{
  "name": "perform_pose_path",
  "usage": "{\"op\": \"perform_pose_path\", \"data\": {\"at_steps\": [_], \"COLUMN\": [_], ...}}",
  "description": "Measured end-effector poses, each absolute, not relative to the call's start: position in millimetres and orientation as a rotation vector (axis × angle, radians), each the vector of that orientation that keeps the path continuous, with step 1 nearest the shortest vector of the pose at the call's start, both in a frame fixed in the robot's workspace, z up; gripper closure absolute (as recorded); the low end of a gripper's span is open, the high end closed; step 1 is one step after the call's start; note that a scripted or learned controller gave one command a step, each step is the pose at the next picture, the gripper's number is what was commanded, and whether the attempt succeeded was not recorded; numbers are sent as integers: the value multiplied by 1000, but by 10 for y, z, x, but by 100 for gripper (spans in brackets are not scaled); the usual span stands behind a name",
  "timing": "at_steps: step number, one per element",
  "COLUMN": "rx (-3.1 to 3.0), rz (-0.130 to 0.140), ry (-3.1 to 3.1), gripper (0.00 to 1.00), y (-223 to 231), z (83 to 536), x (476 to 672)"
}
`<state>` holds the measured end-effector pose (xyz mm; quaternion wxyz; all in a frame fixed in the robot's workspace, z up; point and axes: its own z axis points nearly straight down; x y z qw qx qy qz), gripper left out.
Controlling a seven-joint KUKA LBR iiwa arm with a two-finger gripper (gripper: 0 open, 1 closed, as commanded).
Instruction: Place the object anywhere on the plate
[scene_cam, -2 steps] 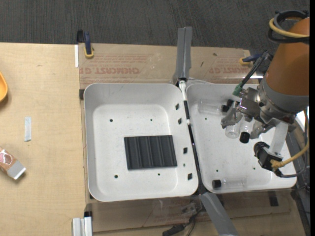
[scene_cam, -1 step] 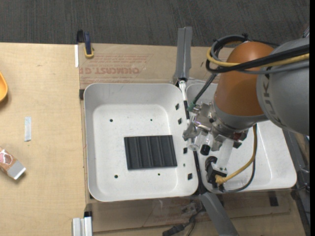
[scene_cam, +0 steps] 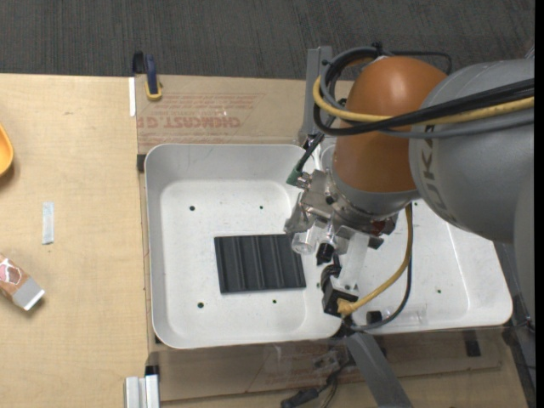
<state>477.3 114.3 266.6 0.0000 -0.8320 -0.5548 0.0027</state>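
Hard to pick out the object for sure. Could be the small pale shiny bit [scene_cam: 303,244] right under the gripper [scene_cam: 316,238], just off the far right corner of the plate [scene_cam: 259,263] (or could be part of the tool itself, too blurry to say). Nothing else small and loose to see in the left bin [scene_cam: 158,228].

Lying flat on the floor of that bin: the plate, dark, with grooves running from the far side to the near side. Longer from left to right than from far to near.

Hanging just beside the plate's right edge, near its far corner: the gripper, reaching in from the right under the big grey arm [scene_cam: 476,143] with the orange band [scene_cam: 387,100]. Cannot tell whether open or shut, and cannot tell whether holding anything.

So, for the coming move: plate to the left of the gripper, very close. Probably only needs a short shift to the left to get over the grooves, then a drop.

Farther out: the right bin [scene_cam: 463,300] mostly under the arm, a yellow cable [scene_cam: 384,284] looping down, and a few odd bits on the wooden bench [scene_cam: 76,347], well apart from all this.
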Motion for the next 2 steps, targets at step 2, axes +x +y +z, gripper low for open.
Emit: {"op": "perform_pose_path", "data": {"at_steps": [2], "rx": [-2501], "rz": [12], "ry": [-1898], "gripper": [100], "y": [1251], "z": [1653], "x": [4763]}}
